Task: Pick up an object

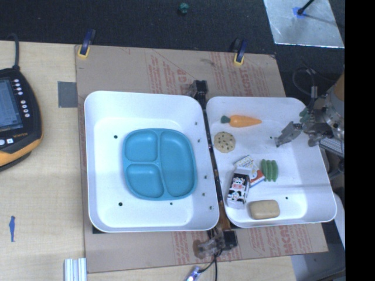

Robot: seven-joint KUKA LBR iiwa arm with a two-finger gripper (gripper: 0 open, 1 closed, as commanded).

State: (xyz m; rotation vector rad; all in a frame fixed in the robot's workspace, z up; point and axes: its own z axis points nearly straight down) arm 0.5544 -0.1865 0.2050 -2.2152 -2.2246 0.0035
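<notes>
I see the gripper (291,133) over the right bin (316,212), near its right edge, above bare floor. Can't tell how the jaws stand; nothing visible between them. Pickable stuff all sits in that bin: carrot (244,120) near the far edge, cookie (224,141) by the left wall, green pod piece (269,170) mid-bin, touching a small card packet (247,167), cow-print carton (237,190) below that, tan bar (263,209) at the near edge. Left bin (99,157) holds a blue divided plate (159,163). Pendant (14,116) on the bench's left edge.
</notes>
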